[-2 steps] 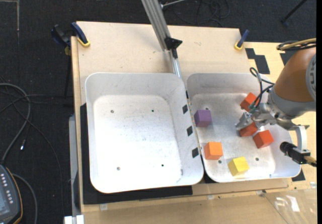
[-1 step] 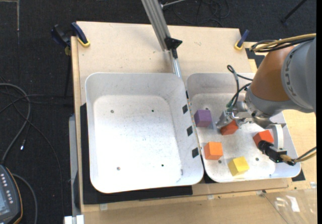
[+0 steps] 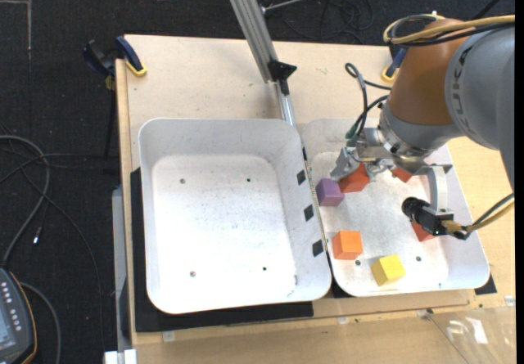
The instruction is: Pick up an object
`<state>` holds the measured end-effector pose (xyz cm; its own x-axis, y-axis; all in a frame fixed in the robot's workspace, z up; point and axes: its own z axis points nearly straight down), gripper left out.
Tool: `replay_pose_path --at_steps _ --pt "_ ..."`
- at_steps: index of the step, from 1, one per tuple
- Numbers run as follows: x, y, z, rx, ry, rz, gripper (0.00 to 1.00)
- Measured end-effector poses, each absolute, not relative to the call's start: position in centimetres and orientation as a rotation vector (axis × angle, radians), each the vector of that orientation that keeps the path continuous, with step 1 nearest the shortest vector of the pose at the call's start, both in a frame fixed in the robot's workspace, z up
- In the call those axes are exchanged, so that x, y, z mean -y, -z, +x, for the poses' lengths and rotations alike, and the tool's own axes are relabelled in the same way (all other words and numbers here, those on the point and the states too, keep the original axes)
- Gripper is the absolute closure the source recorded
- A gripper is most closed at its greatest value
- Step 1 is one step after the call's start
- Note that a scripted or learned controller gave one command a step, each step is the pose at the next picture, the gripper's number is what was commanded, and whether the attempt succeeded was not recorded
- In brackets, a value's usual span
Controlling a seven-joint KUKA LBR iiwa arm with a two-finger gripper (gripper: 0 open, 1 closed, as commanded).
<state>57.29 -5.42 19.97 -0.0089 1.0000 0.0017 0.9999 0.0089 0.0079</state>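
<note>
Blocks are lying in the right bin [image 3: 458, 272]: the gripper [image 3: 354, 168] is hovering over its far-left part, pinching a red-orange block [image 3: 357, 182]. A purple block [image 3: 329, 191] is sitting just beside that, with orange block [image 3: 347, 244] and yellow block [image 3: 387, 269] nearer the bin's front.

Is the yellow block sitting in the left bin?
No, the yellow block lies in the right bin, near its front edge beside the orange block.

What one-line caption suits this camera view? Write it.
KUKA arm's gripper low in right bin over red-orange block, beside purple block.
</note>
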Motion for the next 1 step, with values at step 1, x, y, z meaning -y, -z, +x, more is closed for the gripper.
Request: replay_pose_path --at_steps 1 --pt "-4.74 -19.46 57.00 -2.235 -0.003 2.212 1.00"
